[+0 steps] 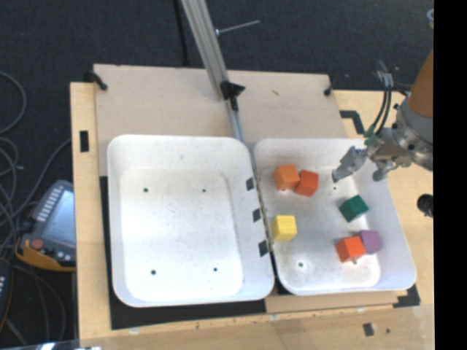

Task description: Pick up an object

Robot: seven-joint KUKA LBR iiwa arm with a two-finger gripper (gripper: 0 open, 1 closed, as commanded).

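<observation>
The approach step is judged in hand: the jaws [363, 164] are seen spread apart, with nothing between them, above the right bin [394, 268]. The green cube [354, 208] lies just below; a descent onto it is needed next

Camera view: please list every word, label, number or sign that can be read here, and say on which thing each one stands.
No readable text in this view.
The handheld pendant at the left edge has rows of buttons, too small and blurred to read.
The coloured blocks, such as the yellow block and the green block, carry no visible markings.
</observation>
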